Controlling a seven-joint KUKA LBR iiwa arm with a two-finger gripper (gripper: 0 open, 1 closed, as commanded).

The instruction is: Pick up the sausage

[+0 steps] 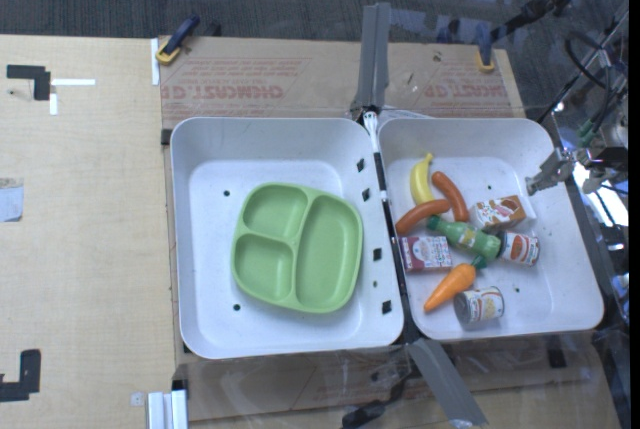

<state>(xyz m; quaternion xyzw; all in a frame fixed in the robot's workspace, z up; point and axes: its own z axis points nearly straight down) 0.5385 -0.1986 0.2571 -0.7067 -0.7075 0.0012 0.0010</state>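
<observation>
Two reddish-orange sausages are being shown in the right shallow white bin [560, 302], among a cluster of toy groceries. The upper sausage [449, 196] is lying with its long axis running from upper left to lower right, its upper end just beside the yellow banana [421, 179]. The lower sausage [421, 215] is lying nearly crosswise to it, its long axis running from lower left up to the right, and its right end is touching or nearly touching the upper one. Just below them a green plastic bottle [464, 238] is lying on its side, with a red carton [426, 253] to its left, an orange carrot [450, 286] below it, a small tin can [480, 306] beyond that, a red-and-white can [519, 249] at the bottle's right end and an orange-and-white box [498, 213] above.

The pincer [548, 179] is being held at the right rim of that bin, well apart from both sausages, with the arm's metal parts reaching in from the right edge. Whether the pincer is spread or pressed together cannot be told, and nothing is being seen between its tips.

In the left shallow white bin [200, 247] a light green divided plastic plate [297, 246] is being carried. Both bins are resting on the pale wooden bench [80, 247].
</observation>
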